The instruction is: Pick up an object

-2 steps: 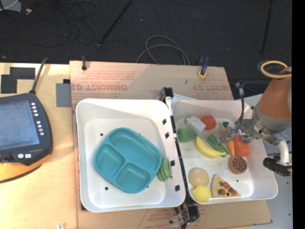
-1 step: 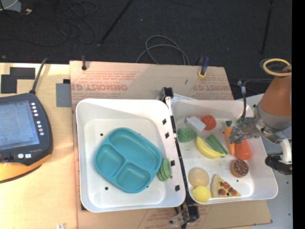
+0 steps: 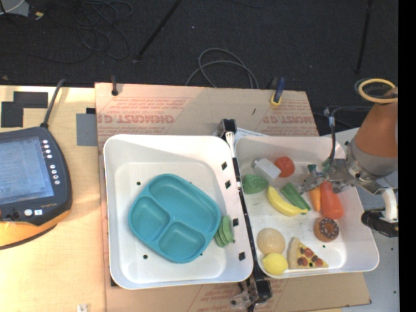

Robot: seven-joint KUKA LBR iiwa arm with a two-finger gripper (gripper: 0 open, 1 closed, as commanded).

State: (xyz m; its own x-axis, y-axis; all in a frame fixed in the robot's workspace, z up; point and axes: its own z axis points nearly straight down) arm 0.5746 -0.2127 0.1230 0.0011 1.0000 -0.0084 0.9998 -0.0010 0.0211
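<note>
Gripper (image 3: 320,173): hung low in the right bin (image 3: 364,255), above the carrot (image 3: 331,201); fingers' state could not be told
Left bin (image 3: 123,155): held a teal tray (image 3: 174,217)

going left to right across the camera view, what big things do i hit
Black tablet with a lit screen → teal divided plastic plate → small green leafy toy → yellow toy banana → chocolate toy doughnut → grey arm with an orange band
</note>
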